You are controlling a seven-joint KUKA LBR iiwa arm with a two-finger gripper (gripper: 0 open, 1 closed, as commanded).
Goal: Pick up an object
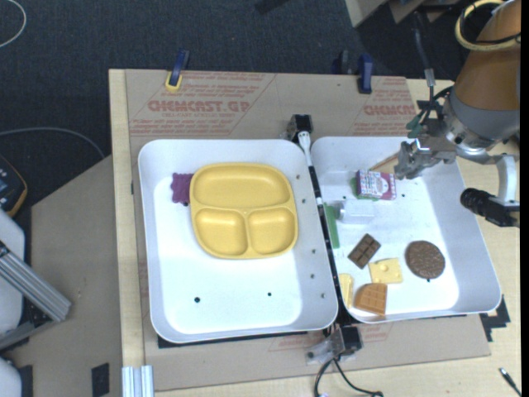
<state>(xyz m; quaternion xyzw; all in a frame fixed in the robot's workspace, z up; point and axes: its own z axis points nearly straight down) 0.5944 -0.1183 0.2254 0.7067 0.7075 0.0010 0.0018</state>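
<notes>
the gripper (407, 162) hangs just right of the small carton (375, 184), which lies down-left of it; whether its fingers are open or closed, i cannot tell.

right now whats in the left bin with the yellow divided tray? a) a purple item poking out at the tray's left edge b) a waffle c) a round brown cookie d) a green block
a, a purple item lies against the yellow divided tray in the left bin.

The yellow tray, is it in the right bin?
No, the yellow tray lies in the left bin, beside a purple item.
</notes>
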